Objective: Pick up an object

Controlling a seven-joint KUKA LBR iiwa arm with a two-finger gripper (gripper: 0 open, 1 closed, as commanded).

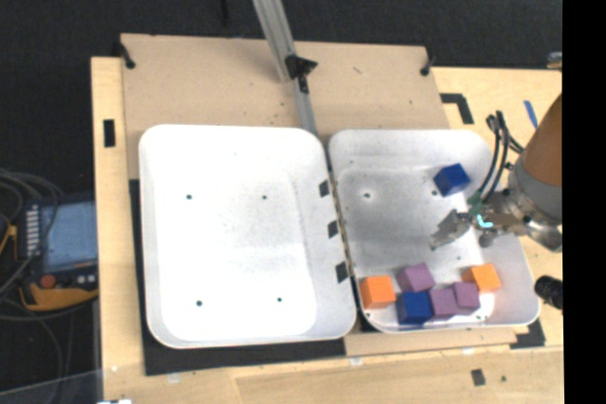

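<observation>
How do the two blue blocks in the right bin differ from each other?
The upper blue block sits alone toward the bin's far side; the lower blue block is packed at the near edge, touching purple blocks and next to an orange block. The upper one looks turned cornerwise and a brighter blue; the lower one looks squarer and darker. Both lie in the right bin and look similar in size.

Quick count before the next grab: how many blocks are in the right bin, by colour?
Blue blocks: 2
Orange blocks: 2
Purple blocks: 3
Total: 7, all in the right bin.
</observation>
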